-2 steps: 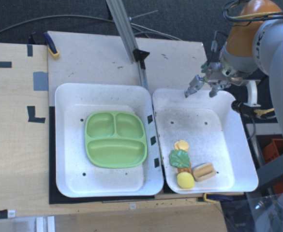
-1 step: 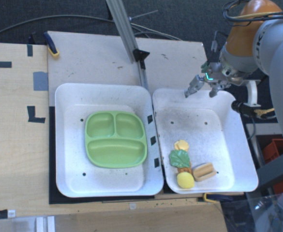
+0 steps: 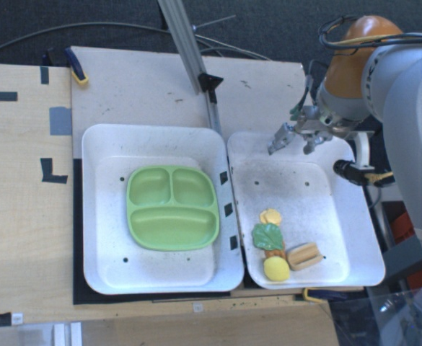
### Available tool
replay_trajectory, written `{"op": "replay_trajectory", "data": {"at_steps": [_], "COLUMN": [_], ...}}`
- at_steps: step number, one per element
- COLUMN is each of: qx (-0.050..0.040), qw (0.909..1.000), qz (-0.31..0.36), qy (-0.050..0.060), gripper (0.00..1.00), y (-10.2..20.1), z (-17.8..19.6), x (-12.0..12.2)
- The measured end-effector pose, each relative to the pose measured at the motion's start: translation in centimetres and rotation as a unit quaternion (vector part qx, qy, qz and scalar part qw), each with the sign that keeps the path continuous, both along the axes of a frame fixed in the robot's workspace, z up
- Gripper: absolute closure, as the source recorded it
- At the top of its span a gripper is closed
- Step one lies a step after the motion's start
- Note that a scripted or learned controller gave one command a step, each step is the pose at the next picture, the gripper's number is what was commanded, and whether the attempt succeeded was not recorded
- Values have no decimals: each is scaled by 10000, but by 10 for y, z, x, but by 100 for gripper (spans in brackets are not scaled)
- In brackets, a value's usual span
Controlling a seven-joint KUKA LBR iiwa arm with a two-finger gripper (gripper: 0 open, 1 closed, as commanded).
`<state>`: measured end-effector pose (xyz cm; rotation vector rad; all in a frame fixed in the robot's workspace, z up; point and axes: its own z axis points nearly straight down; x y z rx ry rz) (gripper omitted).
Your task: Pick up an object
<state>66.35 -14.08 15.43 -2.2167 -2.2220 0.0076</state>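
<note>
**Gripper up at the back edge, nothing grabbed**

While the gripper [image 3: 295,142] hung over the right bin's [image 3: 355,262] far rim, its fingers [image 3: 278,145] were spread apart with nothing between them. The toys (yellow ball [image 3: 276,268], green leafy piece [image 3: 267,236], tan block [image 3: 304,256]) sat clustered near the front. The green divided plate [image 3: 172,207] lay in the left bin [image 3: 95,215].

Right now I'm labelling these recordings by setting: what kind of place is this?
Probably a robotics lab test bench: a robot arm over two white bins, toy food in one, loose cables behind.
</note>
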Motion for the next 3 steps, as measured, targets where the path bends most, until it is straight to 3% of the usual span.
{"op": "replay_trajectory", "data": {"at_steps": [1, 2, 3], "qx": [2, -2, -2], "qw": [10000, 10000, 10000], "qz": [1, 2, 11], "qy": [4, -13, -14], "gripper": [0, 0, 100], "y": [0, 1, 2], "z": [-51, -67, -56], "x": [-11, -11, -11]}}
